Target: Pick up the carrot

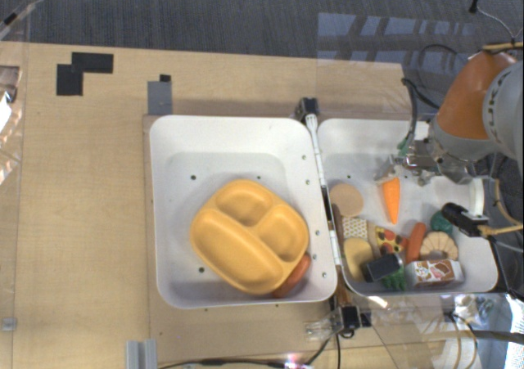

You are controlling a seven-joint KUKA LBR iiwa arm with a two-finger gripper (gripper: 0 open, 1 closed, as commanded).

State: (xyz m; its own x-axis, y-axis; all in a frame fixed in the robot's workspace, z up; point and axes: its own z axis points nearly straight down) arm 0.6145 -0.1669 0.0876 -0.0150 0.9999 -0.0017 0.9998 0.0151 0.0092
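Carrot (392,198) lies in right bin (360,142), upper middle, tip pointing to 6 o'clock. Gripper (412,164) just off its top end at 1 o'clock; jaw state cannot be told. Toy foods crowd 6 o'clock. Left bin (176,195) holds yellow plate (250,235).

The small box (431,272) at the lower right of the right bin (360,134) has a picture and marks on it, but they are too tiny to read.
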